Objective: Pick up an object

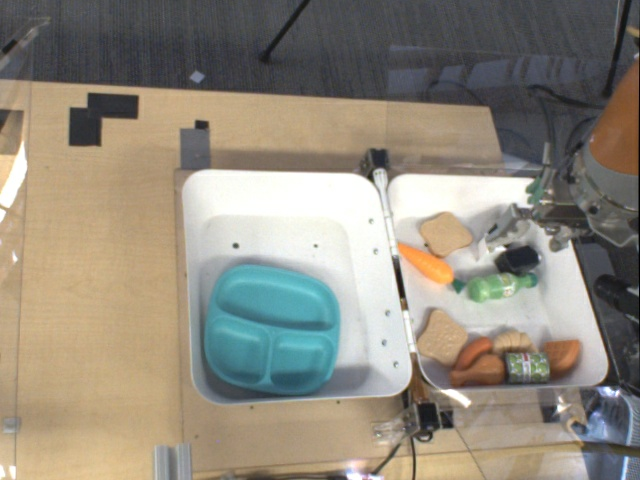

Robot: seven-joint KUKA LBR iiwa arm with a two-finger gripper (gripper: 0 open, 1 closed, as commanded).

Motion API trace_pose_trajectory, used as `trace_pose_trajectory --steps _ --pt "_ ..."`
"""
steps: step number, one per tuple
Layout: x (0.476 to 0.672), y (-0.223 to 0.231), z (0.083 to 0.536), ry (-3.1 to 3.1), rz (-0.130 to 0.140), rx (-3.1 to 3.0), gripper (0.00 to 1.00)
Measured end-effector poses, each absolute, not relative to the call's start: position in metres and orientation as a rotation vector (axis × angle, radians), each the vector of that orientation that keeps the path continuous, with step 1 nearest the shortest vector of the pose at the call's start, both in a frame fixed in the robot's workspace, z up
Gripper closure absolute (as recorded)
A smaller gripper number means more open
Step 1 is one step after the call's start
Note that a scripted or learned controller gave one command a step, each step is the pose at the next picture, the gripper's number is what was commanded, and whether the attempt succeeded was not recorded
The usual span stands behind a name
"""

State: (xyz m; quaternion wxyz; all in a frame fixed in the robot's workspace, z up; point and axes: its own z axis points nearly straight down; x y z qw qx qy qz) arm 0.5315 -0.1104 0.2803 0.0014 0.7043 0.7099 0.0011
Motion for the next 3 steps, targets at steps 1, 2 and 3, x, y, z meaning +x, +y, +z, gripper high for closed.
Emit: trace_pose_trajectory --steps 1,2,3 --pt "0.559 -0.068 0.183 1.921 -0.001 2.491 0.00" --pt "0.565 -0.094 0.111 1.811 0.041 2.529 0.00" --pt "0.581 -0.093 0.105 1.317 0.064 2.805 0.00"
